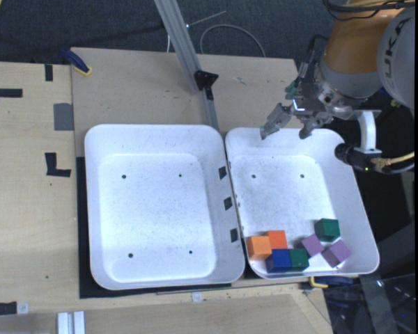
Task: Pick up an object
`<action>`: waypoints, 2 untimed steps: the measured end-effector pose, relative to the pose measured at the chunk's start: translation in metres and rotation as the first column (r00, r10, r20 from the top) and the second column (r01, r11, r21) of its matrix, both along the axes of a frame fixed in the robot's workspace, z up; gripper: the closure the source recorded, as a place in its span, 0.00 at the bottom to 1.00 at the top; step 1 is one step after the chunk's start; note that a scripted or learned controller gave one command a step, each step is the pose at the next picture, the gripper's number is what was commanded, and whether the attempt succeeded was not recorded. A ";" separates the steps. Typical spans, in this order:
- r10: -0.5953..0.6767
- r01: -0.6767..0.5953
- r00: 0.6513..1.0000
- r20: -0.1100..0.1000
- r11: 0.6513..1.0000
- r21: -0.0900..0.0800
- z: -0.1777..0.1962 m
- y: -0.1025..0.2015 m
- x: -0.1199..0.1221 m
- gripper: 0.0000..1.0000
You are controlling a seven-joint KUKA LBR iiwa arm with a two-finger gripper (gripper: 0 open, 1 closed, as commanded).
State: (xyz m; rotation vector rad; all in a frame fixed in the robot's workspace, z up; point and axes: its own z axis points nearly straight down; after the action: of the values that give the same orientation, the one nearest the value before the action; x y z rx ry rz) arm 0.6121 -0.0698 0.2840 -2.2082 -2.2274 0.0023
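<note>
So the arm hangs over the far rim of the right bin, around 1 o'clock in the view, and the blocks are all bunched at the near edge, about 5 o'clock. Best bet is probably the green block at the cluster's right, since it sits a bit apart from the purple ones; the orange and blue blocks are jammed together, so fingers would likely snag a neighbour. The tool has its two fingers spread wide, nothing between them, touching nothing. It needs to travel down toward 5 o'clock first.
</note>
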 end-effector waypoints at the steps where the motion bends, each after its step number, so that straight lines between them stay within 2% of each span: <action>1: -0.017 0.017 1.000 0.011 1.000 -0.008 0.082 -0.090 -0.083 0.00; 2: -0.007 0.007 1.000 0.003 1.000 -0.003 0.070 -0.066 -0.083 0.00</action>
State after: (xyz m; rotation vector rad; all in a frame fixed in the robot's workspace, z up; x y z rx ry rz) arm 0.5294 -0.1362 0.3536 -2.2190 -2.2228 0.0021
